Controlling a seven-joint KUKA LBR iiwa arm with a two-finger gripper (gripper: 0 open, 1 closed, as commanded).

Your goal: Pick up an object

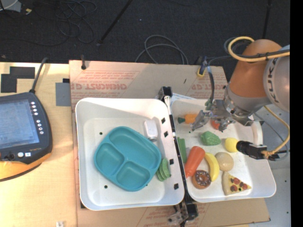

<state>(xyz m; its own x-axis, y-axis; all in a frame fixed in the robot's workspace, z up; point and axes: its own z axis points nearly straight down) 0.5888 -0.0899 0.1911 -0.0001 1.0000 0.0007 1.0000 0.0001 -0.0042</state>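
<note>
My gripper [211, 123] hangs low over the back of the right bin [265, 188], under the orange wrist band. Its grey fingers [199, 122] stand spread, so it is open. A small red object [216, 125] lies between them, partly hidden, and I see no grip on it. A small orange piece [190, 118] lies just left of the fingers. A green leafy toy [209, 138] sits right below the gripper. Nearer the front lie a lemon [230, 144], a carrot [194, 160], a banana [212, 167], a donut [202, 178], a beige ball [225, 161] and a pizza slice [235, 184].
The left bin [90, 126] holds a teal divided plate [128, 158], a small white object [151, 129] and a green ridged piece [164, 169]. A black clip rail [171, 141] joins the two bins. A tablet [19, 126] lies far left on the bench.
</note>
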